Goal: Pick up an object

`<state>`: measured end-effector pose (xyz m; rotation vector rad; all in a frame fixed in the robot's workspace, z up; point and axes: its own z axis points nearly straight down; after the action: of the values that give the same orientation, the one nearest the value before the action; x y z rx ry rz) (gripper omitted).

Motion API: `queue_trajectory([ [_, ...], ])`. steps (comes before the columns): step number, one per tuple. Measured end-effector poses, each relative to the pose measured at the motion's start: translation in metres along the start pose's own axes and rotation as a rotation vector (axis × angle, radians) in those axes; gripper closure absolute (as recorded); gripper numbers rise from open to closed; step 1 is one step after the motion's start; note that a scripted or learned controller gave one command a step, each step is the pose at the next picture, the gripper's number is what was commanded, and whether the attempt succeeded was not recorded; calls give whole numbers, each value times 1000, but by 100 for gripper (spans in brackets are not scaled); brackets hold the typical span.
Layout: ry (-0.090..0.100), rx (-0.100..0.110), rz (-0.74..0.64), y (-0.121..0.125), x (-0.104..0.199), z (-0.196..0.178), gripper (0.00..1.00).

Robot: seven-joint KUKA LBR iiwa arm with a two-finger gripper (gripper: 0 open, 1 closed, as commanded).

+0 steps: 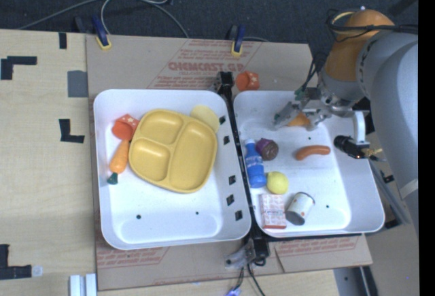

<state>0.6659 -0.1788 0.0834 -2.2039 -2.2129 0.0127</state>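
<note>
My gripper (300, 117) is low over the far part of the right bin (340, 220), open, its two fingers spread to either side of a small orange object (300, 122) on the bin floor. I cannot tell whether the fingers touch it. In the same bin, nearer the front, lie a reddish sausage (312, 151), a dark purple item (268, 149), a blue bottle (255, 164), a yellow lemon (277, 183), a silver can (299, 207) and a red-and-white packet (272, 210).
The left bin (163, 223) holds a yellow divided plate (173, 150), a carrot (119, 157), a red item (124, 126) and a pale yellow piece (204, 115). An orange-red object (246, 80) sits on the cardboard behind the bins. Clamps grip the board's far edge.
</note>
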Motion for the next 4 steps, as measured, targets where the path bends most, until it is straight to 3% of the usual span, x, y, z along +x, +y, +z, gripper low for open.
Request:
queue_trajectory([
  [1,5,-5,1,2,-39,-1,0],
  [2,-6,-16,1,2,80,-11,0],
  [3,-9,-20,3,2,50,-62,0],
  [4,-7,-20,1,0,97,-101,0],
])
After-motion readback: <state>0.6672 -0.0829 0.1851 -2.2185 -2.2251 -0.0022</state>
